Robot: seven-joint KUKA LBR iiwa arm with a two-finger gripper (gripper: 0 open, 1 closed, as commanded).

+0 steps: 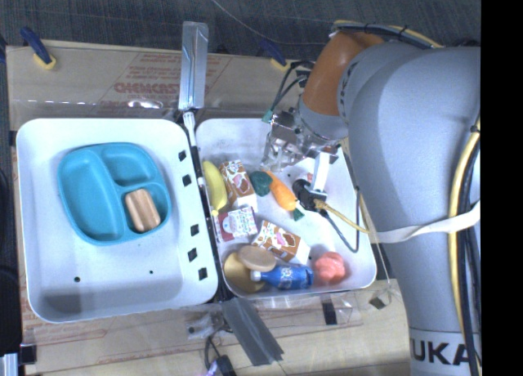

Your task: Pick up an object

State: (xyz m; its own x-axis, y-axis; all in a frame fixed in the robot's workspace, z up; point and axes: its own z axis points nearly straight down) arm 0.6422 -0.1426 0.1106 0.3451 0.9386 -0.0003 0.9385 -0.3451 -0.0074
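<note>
End effector [280,152] low in right bin [214,134], near carrot [283,193], finger state unclear, partly hidden by wrist.

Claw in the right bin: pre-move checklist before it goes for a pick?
1. Claw above the right white bin: ok.
2. Something held between its fingers: cannot tell.
3. Nearest targets, dark green lump and orange carrot-shaped toy, lying just below the claw: ok.
4. Room around them: not ok, yellow banana and small printed cartons crowd close.
5. Blue divided plate in the left bin, away from the arm: ok.
</note>
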